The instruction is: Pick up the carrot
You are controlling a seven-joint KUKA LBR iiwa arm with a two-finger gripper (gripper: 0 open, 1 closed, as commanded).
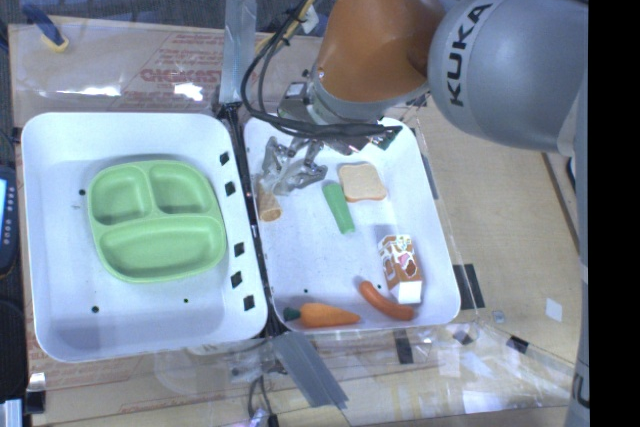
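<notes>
Carrot [322,316]: a small orange carrot with a green stem end, lying flat along the lower edge of the right bin [425,205], near that bin's lower left corner, touching nothing else that can be made out.

Gripper [283,168]: metal fingers in the upper left of the right bin, just under the arm's orange band, low over the bin floor. Nothing sits between the fingers; whether they are spread or pressed together, I cannot tell.

Carrot relative to gripper: well apart. The carrot lies lower in the frame and slightly to the right of the gripper, with bare bin floor between them.

Step in hand: judged to be the approach; the carrot is not yet grasped.

Next move calls for: travel toward the lower edge of the frame, fingers set across the carrot's narrow width, and care with the bin wall just beside it.

Nearby in the right bin: a tan cone-shaped piece [269,205] just below the gripper, a green stick [338,208], a bread slice [362,182], a printed carton [400,267] and a sausage [385,301] near the carrot's right end.

Left bin [45,215]: holds a green divided plate [157,220].
</notes>
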